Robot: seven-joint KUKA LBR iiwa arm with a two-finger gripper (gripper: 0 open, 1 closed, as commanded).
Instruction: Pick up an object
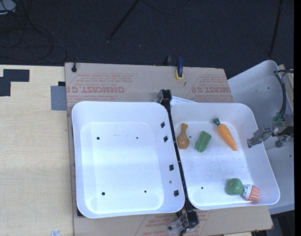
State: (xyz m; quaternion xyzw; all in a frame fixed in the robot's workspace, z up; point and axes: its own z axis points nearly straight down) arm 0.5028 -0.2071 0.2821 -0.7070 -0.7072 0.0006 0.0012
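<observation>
The right bin [258, 132] holds a carrot [227, 134], a green pepper [203, 141] and a tan gourd-shaped toy [182, 135] in its far half. A green ball-like toy [233, 186] and a small orange-and-white striped piece [251, 192] lie together near the bin's front right corner. My gripper [258, 137] hangs at the right rim of this bin, to the right of the carrot and apart from it. It is small and partly cut off at the view's edge. Nothing shows in its grasp.
The left bin [81, 132] stands beside the right one, joined by a black divider with clips [171, 146]. Both rest on a cardboard sheet [121, 85] on the wooden bench. A blue and yellow clamp [179, 69] sits at the cardboard's far edge.
</observation>
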